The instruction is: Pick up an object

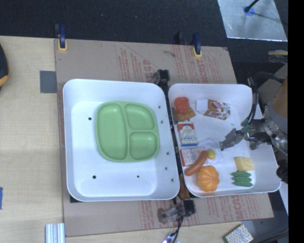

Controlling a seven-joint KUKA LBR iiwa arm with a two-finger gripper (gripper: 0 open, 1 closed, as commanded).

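The gripper (228,142) hovers low over the right shallow white bin (218,88), its dark fingers spread and grasping nothing. No object is lifted; all candidates lie in this bin. Nearest, just left of the fingertips, sit the small yellow ball (211,154) and the red-orange sausage-shaped toy (196,162). Also present: the orange pumpkin-shaped toy (208,178), the green pea-pod toy (241,178), the pale yellow block (243,163), the red-and-white small carton (187,134), the red tomato-like toy (181,105) and the white-and-brown flat packet (216,109).

Recommendation: centre the fingers over one isolated item (the sausage lies clear on both long sides) and close across its narrow width.

The left white bin (78,186) holds a green sectioned plastic tray (126,131). Carton and packet print is illegible; faint reddish lettering on the cardboard sheet (116,59) covering the bench cannot be read.
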